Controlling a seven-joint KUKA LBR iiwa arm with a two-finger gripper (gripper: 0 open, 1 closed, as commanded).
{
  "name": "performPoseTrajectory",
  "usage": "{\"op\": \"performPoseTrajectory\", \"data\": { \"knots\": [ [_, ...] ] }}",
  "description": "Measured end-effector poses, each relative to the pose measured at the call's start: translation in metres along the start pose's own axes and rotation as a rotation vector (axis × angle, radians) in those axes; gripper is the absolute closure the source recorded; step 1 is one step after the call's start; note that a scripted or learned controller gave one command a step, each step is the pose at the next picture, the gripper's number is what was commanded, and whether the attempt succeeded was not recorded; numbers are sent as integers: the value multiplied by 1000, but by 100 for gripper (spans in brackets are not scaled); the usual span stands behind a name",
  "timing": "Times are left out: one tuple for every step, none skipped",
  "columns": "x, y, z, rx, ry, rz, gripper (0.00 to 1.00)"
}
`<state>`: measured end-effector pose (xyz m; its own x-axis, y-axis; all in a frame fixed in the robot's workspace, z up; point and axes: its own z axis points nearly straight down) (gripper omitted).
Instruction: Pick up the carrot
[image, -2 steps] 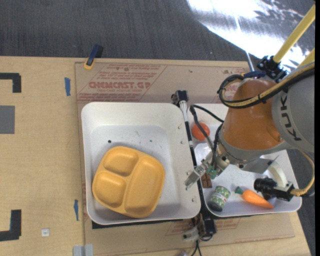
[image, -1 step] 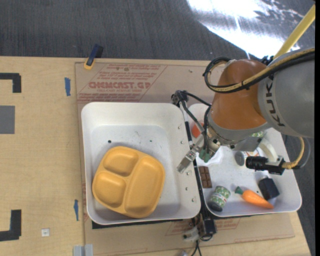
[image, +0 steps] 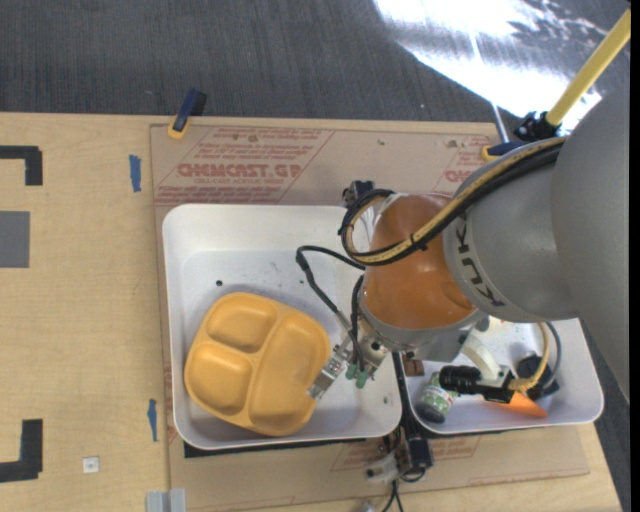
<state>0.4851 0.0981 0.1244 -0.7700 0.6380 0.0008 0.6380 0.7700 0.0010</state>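
Whether the gripper (image: 341, 371) is open or closed, I cannot tell; it sits at the yellow tray (image: 255, 362) in the left bin (image: 190, 250); the carrot (image: 516, 404) lies in the right bin (image: 588, 398); closing here risks catching the tray instead.

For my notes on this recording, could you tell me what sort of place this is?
Likely a robotics lab bench: a KUKA arm over two white bins, holding toy-like items such as a yellow tray and a carrot.

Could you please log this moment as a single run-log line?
task: pick up carrot | carrot: lying in right bin | pincer: over left bin, beside yellow tray | carrot not held
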Motion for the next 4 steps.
{"op": "performPoseTrajectory", "data": {
  "knots": [
    [42,54,34,-18,-25,-386,0],
    [9,140,37,-5,-7,-288,0],
    [26,143,2,-3,-4,-345,0],
    [25,144,-9,-7,-6,-343,100]
  ]
}}
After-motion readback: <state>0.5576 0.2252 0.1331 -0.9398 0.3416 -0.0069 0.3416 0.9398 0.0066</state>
